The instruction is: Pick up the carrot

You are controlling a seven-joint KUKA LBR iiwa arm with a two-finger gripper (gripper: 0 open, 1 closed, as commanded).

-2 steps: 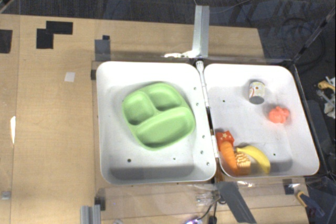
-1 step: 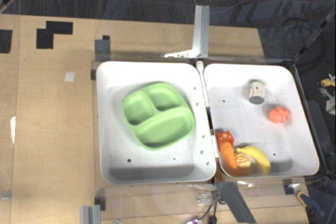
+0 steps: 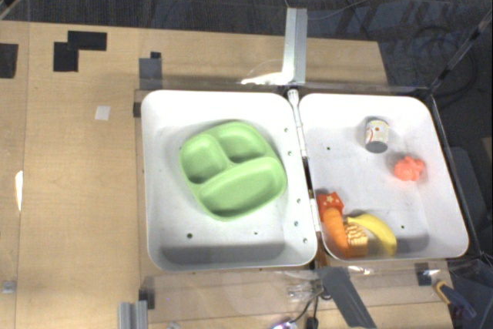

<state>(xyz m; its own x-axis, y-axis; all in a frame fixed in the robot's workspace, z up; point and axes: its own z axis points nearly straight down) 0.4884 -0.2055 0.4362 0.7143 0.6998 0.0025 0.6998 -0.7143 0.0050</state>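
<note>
Orange against white, the carrot lies in the right bin, down by the near-left corner, close to the wall that divides the two bins. It lies roughly lengthwise along that wall, and it is crowded: a small red block with pale spots touches or nearly touches its far end, a yellow banana curves just beside it on the right, and something orange and yellow sits wedged between the two (we cannot make out what it is).

As far as we can judge, the task has not begun. The carrot rests on the bin floor and nothing is lifting it, so the whole job is left: the approach, the closing on the carrot, and the lift.

Of the jaws we cannot tell whether they are released or clenched, nor how the carrot lies relative to them, since nothing here lets us read their position.

Elsewhere in the right bin, a small can stands toward the far side and a pinkish-orange lumpy toy lies near the right wall, both well apart from the carrot. A green divided plate sits in the middle of the left bin.

We judge the crowding to be the main difficulty, because the banana and the red block leave little free room around the carrot.
</note>
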